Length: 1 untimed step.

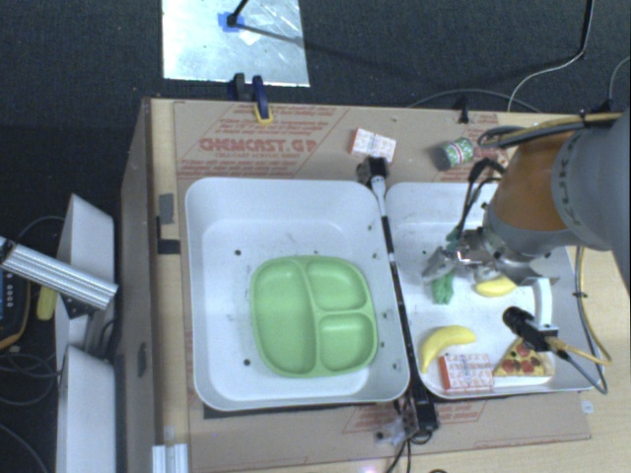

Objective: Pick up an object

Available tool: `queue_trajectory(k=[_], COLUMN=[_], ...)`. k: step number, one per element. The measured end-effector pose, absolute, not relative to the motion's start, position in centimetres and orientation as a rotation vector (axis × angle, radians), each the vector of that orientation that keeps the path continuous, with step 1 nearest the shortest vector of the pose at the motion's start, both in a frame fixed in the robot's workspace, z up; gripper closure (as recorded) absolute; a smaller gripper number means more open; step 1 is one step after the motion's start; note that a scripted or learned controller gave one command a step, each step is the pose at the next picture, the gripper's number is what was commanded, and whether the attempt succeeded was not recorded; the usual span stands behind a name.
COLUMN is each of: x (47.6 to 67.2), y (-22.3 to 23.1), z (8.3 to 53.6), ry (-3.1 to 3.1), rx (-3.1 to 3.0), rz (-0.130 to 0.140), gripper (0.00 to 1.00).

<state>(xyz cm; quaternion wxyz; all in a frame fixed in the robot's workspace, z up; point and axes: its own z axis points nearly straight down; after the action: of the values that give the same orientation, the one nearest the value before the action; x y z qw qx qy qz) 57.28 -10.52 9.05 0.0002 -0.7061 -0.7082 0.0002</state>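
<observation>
**Gripper low over a small green piece in the right bin**

The small green piece [444, 288], knobbly and hard to identify, lies up from the toy banana [446, 343], close to it, on the floor of the right bin [424, 205]. The gripper [446, 264] sits directly over the piece's top and hides that end. Whether the gripper is apart, together, or clamped on the piece cannot be told from this slant.

Up and right of the banana lies a smooth, rounded yellow piece [493, 287], partly covered by the wrist. The banana itself is a glossy curved crescent. Just below it is a flat red-and-white printed packet [465, 371], and to its right a flat wedge-shaped toy pizza slice [523, 363].

Left of the banana, across the bin walls, a matte pale-green plate [314, 315] with three compartments rests in the left bin [227, 225]. The grey arm [582, 185] is cut off by the picture edge. Both bins stand on a cardboard-covered surface [296, 131] with red print.
</observation>
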Motion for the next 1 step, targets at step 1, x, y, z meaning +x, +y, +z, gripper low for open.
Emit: queue_trajectory(k=[1], x=[57.39], y=[-10.57], z=[10.17], ry=[-2.227], rx=[-2.219], rz=[-0.003], gripper=[1.0])
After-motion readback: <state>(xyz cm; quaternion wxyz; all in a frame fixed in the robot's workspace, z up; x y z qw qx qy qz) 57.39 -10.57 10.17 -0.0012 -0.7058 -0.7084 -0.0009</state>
